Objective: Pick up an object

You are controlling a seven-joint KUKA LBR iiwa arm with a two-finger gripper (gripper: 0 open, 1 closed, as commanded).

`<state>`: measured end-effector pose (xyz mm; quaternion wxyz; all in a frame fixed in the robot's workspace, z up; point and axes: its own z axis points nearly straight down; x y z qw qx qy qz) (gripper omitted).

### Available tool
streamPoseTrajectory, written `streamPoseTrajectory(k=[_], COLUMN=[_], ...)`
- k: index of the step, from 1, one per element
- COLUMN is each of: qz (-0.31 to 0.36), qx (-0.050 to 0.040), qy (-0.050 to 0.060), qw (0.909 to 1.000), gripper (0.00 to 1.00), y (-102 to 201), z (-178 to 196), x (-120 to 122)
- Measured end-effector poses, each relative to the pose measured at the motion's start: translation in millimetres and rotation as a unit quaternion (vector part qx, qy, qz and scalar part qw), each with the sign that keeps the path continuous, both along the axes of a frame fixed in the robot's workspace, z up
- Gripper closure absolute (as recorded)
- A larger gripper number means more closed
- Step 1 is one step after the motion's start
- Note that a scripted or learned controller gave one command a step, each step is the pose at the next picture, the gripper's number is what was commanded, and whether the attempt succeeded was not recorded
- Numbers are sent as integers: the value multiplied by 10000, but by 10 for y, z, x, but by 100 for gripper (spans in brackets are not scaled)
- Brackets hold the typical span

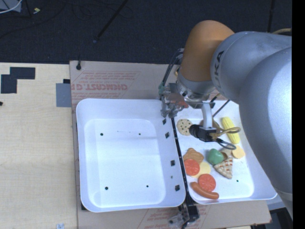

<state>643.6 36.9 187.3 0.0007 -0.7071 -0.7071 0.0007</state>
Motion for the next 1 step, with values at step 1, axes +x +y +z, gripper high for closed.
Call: streamPoseTrajectory(k=[1], qz=[-4], qx=[-1], qy=[2], qw=[10000], gripper=[100], y=[-43], z=[0], x=[-1])
